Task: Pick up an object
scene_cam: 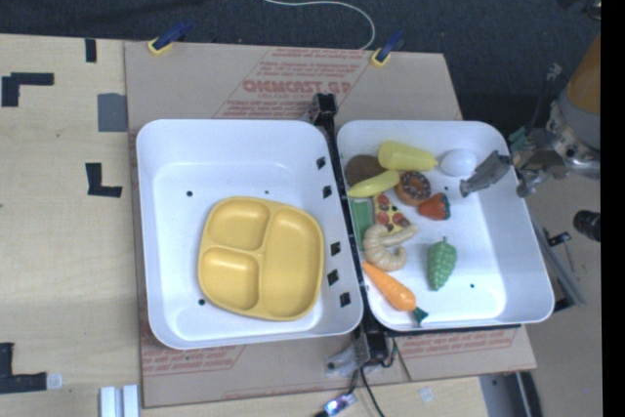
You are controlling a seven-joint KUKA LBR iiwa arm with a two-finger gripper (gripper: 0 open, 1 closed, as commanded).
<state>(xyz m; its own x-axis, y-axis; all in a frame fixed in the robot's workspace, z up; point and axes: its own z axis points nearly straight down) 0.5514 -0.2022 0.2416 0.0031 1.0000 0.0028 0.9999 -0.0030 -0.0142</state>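
Two shallow white bins stand side by side on a cardboard sheet (293,83). The left bin (166,161) holds a yellow plate with three compartments (261,257). The right bin (488,278) holds toy food along its left side: a yellow pepper (406,155), a white egg (456,161), a banana (374,183), a strawberry (435,205), a green grape bunch (440,264) and a carrot (391,288). The gripper (485,175) hangs over the right bin's upper right part, near the egg, with nothing between its fingers.

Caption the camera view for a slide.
Pincer poised over the right bin of toy food; yellow divided plate in the left bin.
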